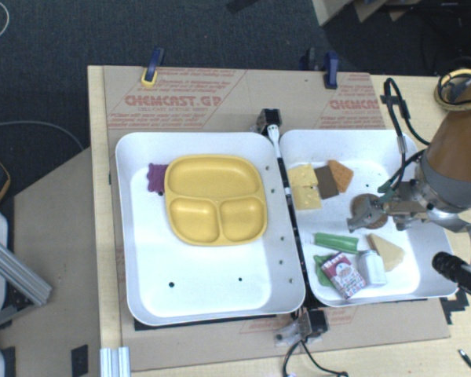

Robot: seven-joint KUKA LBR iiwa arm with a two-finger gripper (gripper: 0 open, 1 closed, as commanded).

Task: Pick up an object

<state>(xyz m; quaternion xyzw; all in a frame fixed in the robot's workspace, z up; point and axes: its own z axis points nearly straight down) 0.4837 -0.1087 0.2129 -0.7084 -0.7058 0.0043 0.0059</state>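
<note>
The right bin [361, 149] holds several small objects: a pale yellow block [303, 187], a dark brown piece [326, 181], an orange wedge [341, 173], a green stick [335, 242], a red and white packet [341, 274], a white block [373, 267] and a cream wedge [387, 250]. My gripper [366, 213] hangs low over the middle of this bin, just above the cream wedge and right of the yellow block. The arm's orange band [457, 144] rises to its right. Nothing shows between the fingers.
The left bin [196, 289] bears a yellow divided tray [216, 199] with a purple object [156, 177] at its left edge. Clamps [151, 71] grip the cardboard's far edge. Black cables [396, 112] run by the right bin's far corner.
</note>
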